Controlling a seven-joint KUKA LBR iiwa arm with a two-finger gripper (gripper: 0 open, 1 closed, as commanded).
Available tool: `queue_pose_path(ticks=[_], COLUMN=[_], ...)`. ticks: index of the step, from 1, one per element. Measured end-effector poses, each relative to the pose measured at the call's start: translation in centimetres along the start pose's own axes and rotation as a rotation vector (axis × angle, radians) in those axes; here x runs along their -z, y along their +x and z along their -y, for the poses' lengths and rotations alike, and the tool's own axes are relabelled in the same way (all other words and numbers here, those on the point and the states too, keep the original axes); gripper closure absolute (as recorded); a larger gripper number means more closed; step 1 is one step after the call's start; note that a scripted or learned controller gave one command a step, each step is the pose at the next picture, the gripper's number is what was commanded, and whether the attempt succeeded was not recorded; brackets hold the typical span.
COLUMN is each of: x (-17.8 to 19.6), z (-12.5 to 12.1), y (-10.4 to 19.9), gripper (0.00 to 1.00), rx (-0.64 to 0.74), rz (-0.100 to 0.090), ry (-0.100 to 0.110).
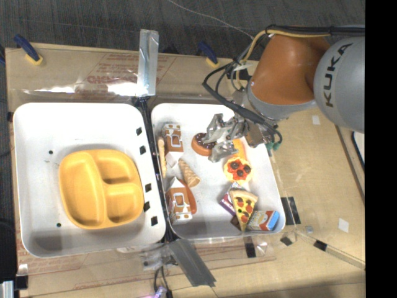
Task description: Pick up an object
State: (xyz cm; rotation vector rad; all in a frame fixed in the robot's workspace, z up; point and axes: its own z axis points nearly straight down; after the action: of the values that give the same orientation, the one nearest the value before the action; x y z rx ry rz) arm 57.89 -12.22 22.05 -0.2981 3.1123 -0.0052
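My gripper [218,143] hangs low over the back middle of the right bin [273,185]; its metal fingers point left and down, just above a brown round toy [200,144] at the fingertips. A round pizza toy [238,168] lies just right of and below the fingers. Further down are a pizza slice [243,205], an ice-cream cone [188,171], and two small gingerbread-house toys [173,136] [180,203]. Nothing visibly sits between the fingers.
The left bin [31,129] holds a yellow divided tray [101,186]. A small red and blue box [265,220] lies in the right bin's front right corner. Black cables [220,82] loop behind the wrist. A taped divider runs between the bins.
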Motion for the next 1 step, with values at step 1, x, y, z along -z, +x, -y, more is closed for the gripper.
queue_pose_path(ticks=[1], x=[4.44], z=[3.26], y=[-7.50], gripper=[1.00], rx=[-0.069], rz=[-0.009], ry=[-0.002])
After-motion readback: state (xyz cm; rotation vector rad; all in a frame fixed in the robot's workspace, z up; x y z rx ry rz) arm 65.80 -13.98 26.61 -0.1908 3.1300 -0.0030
